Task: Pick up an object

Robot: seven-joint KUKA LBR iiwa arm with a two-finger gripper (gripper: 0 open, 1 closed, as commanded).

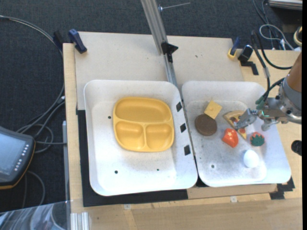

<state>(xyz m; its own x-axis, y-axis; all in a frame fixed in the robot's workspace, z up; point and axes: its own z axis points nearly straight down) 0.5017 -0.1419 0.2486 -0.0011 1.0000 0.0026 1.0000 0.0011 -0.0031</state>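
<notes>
A yellow divided plate [143, 123] sits alone in the left bin [96, 143], out of the way, while the right bin [225, 174] gathers the small pieces within the arm's reach: a brown disc [206, 125], a yellow block [213, 109], a pizza slice [233, 118], a red piece [230, 137], a strawberry [257, 139] and a white egg [250, 158]. The gripper [250, 118] hangs low at the pizza slice's right edge, apparently lined up for a grab there; whether its claw is apart or together cannot be told at this slant.
</notes>
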